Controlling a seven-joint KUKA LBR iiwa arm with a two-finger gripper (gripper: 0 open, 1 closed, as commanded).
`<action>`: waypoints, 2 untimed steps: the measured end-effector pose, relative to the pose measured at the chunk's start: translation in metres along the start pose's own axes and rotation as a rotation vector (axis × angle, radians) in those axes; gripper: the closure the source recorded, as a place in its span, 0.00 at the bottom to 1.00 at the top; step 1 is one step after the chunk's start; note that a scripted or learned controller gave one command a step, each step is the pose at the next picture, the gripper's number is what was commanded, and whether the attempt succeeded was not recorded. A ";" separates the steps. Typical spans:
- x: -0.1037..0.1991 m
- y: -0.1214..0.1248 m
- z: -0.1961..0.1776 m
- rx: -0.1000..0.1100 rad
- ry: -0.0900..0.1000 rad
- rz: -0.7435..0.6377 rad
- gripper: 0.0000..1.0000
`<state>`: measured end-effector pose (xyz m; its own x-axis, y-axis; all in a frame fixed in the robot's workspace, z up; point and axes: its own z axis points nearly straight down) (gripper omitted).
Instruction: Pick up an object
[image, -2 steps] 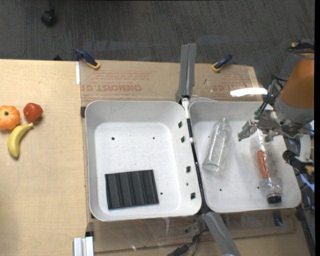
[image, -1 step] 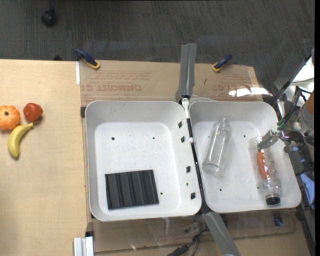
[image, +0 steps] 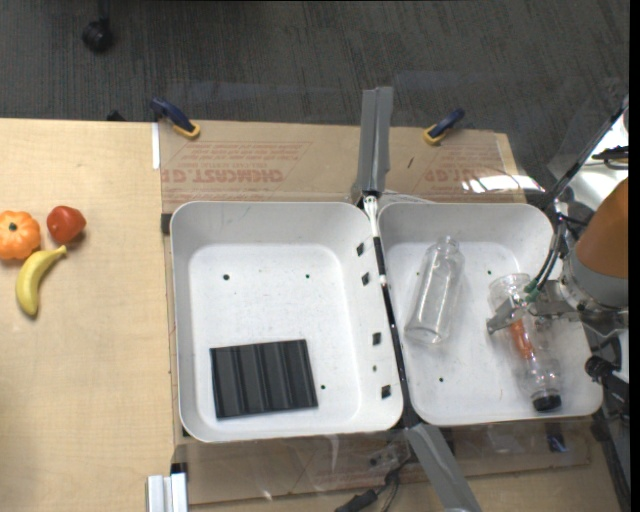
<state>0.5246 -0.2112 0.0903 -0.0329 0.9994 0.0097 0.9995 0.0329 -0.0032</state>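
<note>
Bottles: two clear plastic ones, both lying in the right bin (image: 400, 300).
Bottle one: the empty clear bottle (image: 436, 290) lies near the middle of that bin, neck pointing up toward the far wall, well apart from the gripper.
Bottle two: the second bottle (image: 527, 345), with orange inside and a dark cap at the near end, lies along the right side of the bin, right under the gripper.
Gripper: the gripper (image: 512, 318) is down over the upper part of that second bottle, but glare and clear plastic blur the tips, so I cannot tell its state or whether it grips anything.
Arm: one, coming in from the right, orange band (image: 610, 240) showing at the edge.
Bins: two white ones side by side; the left bin (image: 190, 300) carries one dark ribbed block (image: 263, 377) at its near side.
Fruit: three pieces out on the wooden bench, far left: one orange (image: 17, 235), one tomato (image: 66, 224), one banana (image: 33, 280), bunched together.
Clamps: two on the cardboard behind the bins, one (image: 175, 117) left, another (image: 442, 125) right.
</note>
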 end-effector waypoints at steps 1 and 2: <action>0.016 -0.008 -0.049 -0.003 -0.011 -0.193 0.00; 0.006 0.028 -0.001 -0.002 -0.010 -0.196 0.00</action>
<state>0.5526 -0.2039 0.0913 -0.2270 0.9739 0.0000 0.9739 0.2270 -0.0002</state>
